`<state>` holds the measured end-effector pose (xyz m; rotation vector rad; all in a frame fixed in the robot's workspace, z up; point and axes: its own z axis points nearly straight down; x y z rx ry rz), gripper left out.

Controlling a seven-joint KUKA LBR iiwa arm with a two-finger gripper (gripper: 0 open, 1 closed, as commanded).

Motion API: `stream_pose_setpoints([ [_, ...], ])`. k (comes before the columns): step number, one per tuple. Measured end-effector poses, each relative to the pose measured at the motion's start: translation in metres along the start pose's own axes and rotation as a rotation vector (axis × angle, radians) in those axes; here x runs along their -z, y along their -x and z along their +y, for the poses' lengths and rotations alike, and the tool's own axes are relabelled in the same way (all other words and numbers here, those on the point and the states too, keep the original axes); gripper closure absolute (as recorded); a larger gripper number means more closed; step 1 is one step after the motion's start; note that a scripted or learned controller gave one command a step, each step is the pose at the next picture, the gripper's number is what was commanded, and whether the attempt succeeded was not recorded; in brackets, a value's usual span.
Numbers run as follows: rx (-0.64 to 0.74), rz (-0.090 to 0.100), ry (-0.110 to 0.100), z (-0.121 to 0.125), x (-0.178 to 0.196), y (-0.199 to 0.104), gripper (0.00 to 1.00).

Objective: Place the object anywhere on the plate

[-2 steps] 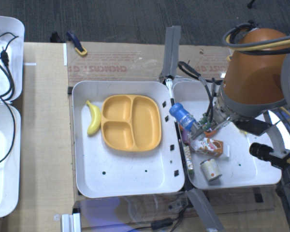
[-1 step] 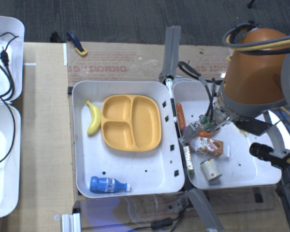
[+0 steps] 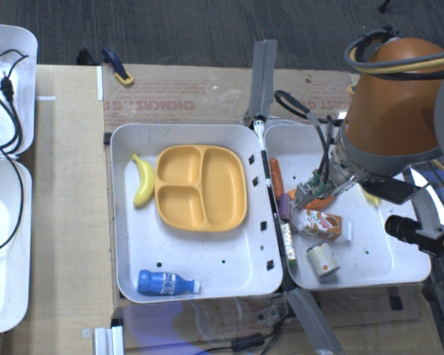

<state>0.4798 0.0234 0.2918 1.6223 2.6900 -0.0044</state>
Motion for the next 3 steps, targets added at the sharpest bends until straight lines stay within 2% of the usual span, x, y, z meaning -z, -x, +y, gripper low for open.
stream_pose_setpoints([
  [1,0.000,-0.001,-0.002,0.001,0.008,0.001,1.00],
  [2,0.008,0.000,0.001,-0.010,0.047,0.017,1.00],
  [3,-0.090,0.000,0.000,-0.016,0.050,0.027,1.00],
])
